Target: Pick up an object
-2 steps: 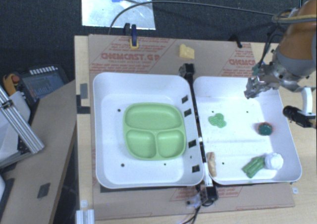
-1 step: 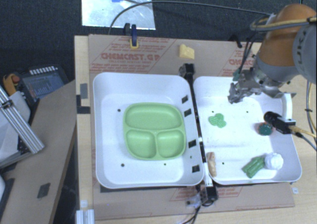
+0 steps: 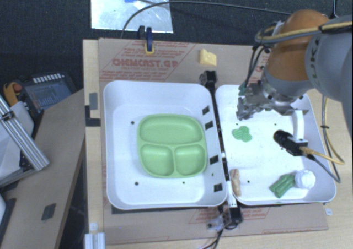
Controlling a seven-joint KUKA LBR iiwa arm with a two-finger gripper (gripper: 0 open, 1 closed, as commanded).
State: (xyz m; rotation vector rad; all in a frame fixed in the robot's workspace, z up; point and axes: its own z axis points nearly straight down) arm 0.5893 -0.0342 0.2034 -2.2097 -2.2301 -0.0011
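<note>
In the right half of the frame, the grey metal gripper hangs over the upper part of the right bin, a shallow tray of smooth white plastic with rounded corners. From this angle I cannot tell whether it is spread or closed, and nothing shows in its grasp. Just below it, apart from it, a small green piece lies flat on the bin floor, lumpy in outline. Near the bin's lower right corner rests a green ribbed cylinder with a round white cap, lying on its side. A short tan stick sits at the bin's lower left edge, against the divider.

The left bin holds a pale green plate, glossy, with rounded corners and three compartments. Above the bins, a yellow wedge lies on the printed cardboard sheet. A crinkled foil sheet is at the upper left.
</note>
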